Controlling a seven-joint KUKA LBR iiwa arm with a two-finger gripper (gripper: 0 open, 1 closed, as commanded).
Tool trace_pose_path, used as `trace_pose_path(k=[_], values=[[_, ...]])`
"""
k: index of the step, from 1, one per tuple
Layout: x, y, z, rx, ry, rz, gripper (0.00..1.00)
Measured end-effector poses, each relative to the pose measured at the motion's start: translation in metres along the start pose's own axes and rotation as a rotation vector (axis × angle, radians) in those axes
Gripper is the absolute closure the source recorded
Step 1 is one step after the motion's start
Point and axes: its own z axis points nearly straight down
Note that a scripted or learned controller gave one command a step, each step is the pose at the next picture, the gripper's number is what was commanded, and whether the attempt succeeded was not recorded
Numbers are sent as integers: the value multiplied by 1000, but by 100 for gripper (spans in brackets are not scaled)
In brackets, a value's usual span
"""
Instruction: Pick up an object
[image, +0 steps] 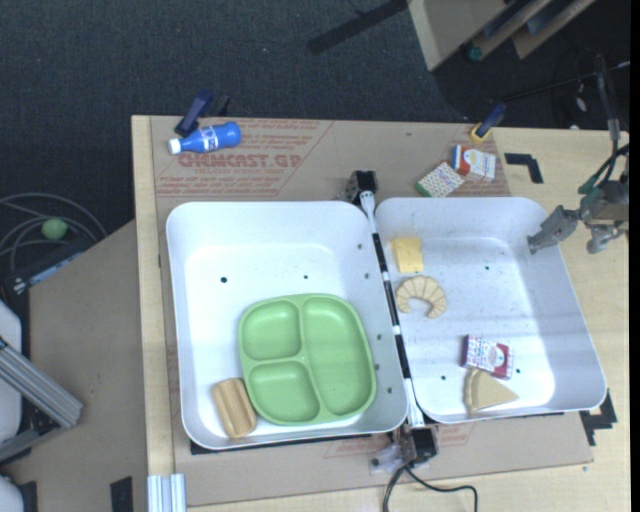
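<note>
Dark carpet surrounds the table (150, 300), where the croissant (422, 296) lies in the right bin (560, 300) near its left wall, long axis roughly crosswise, well to the left and below the gripper (585, 225) at the bin's far right rim, nothing visibly held.

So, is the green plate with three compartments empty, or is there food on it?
Empty. All three compartments of the green plate show bare green. The bread piece lies beside it in the left bin, not on it.
</note>
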Motion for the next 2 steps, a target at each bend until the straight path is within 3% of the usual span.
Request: trace_pose_path(k=[1, 2], values=[[56, -71, 88, 3, 1, -1, 0], [110, -71, 119, 3, 2, -2, 0]])
